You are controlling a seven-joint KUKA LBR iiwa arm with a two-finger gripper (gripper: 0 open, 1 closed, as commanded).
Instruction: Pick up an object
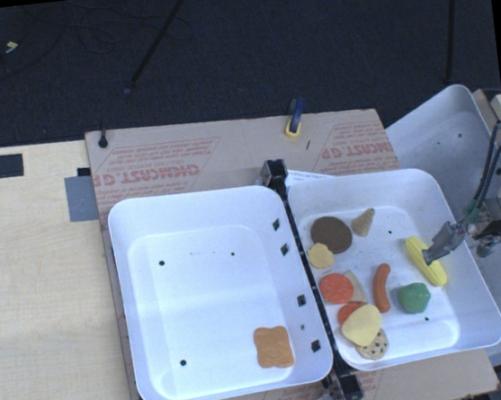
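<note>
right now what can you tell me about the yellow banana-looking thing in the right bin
The yellow banana is a small, smooth, plastic-looking toy, elongated and slightly curved. It lies flat on the floor of the right bin, near its right side, running diagonally from upper left to lower right. The gripper is right at its middle, overlapping it in this view. A green toy sits just below and left of it, close to its lower end.

Not much arm showing here: the pincer (pixel 439 248) is looking like dull grey metal, with thin dark cables (pixel 490 170) trailing above it.
</note>
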